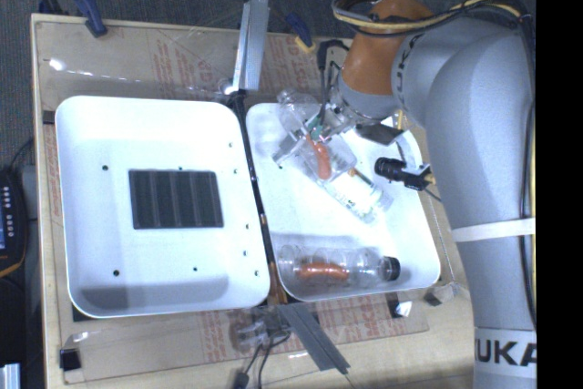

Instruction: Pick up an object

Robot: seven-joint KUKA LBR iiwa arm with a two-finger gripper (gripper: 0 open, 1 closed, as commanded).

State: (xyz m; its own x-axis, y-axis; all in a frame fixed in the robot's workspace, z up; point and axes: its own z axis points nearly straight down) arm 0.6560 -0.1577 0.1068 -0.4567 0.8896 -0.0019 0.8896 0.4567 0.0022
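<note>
— What can't be made out from here?

— The gripper, at about one o'clock from the middle of the bench, is buried behind clear plastic, so its fingers blur into the glare. The arm above it covers the right bin's upper right corner and runs off the bottom edge at five o'clock.

— And the clear things in that bin?

— The upper clear bottle has edges that melt into the white floor; something orange inside is too small to name. The lower clear bottle, at six o'clock in the bin, holds a rusty shape just as unclear.

— Anything else?

— A dark device at nine o'clock is cut off by the left edge.
</note>
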